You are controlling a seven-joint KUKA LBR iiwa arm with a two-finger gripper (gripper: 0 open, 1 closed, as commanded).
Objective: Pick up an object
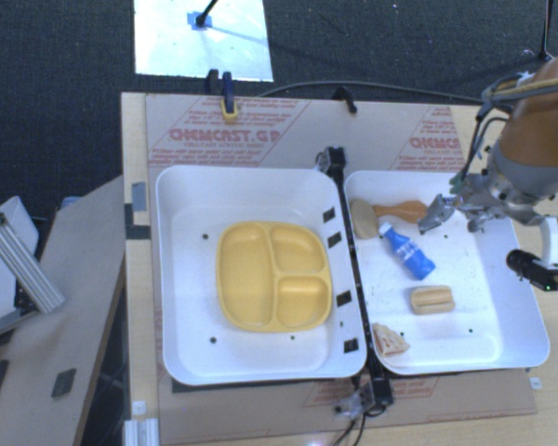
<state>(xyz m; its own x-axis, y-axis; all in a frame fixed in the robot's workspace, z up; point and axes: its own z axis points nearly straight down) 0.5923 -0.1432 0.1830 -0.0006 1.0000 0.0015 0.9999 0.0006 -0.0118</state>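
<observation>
Left bin (181, 212): yellow divided plate (274, 275). Right bin (516, 337): brush (391, 213), blue bottle (408, 253), bun (431, 299), sandwich wedge (389, 339) (gripper (444, 212) above, finger state unreadable).

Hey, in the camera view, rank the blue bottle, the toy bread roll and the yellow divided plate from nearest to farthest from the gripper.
From the gripper:
1. Blue bottle, just below-left of it, right bin.
2. Toy bread roll, farther down the right bin.
3. Yellow divided plate, across in the left bin.

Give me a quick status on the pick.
End effector over right bin, nothing seen held. Blue bottle lies just below it, wooden brush alongside. Yellow tray in left bin, out of the way.
</observation>
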